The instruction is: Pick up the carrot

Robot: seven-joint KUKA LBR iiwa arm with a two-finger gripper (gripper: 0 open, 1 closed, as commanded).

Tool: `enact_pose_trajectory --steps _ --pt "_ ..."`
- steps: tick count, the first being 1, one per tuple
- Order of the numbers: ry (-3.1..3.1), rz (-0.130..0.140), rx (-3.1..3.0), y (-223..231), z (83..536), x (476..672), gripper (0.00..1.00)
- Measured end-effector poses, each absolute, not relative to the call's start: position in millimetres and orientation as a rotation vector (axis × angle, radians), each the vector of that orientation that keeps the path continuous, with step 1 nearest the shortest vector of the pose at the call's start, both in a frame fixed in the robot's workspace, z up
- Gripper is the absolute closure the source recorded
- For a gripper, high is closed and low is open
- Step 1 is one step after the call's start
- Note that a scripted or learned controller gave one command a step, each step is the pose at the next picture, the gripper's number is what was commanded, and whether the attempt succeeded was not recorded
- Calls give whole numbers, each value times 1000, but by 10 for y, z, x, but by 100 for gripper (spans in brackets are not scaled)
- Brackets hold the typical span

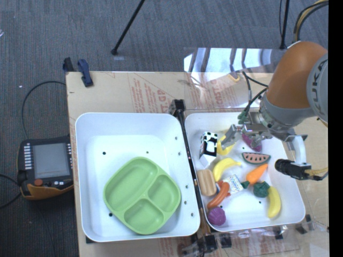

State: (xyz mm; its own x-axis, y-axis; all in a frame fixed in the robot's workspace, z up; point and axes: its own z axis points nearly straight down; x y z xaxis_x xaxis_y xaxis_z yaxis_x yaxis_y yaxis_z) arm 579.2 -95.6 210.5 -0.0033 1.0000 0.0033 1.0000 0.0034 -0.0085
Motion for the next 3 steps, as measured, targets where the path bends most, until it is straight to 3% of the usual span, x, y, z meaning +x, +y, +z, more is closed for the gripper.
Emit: enact_pose_trajectory --steps 1,2,3 --pt "-2401 6 -2014 -1661 1887 5382 0" --pt "-2298 1 -2135 -1825 975 5368 0" --pt "-2279 1 -2144 -1848 1053 5350 100"
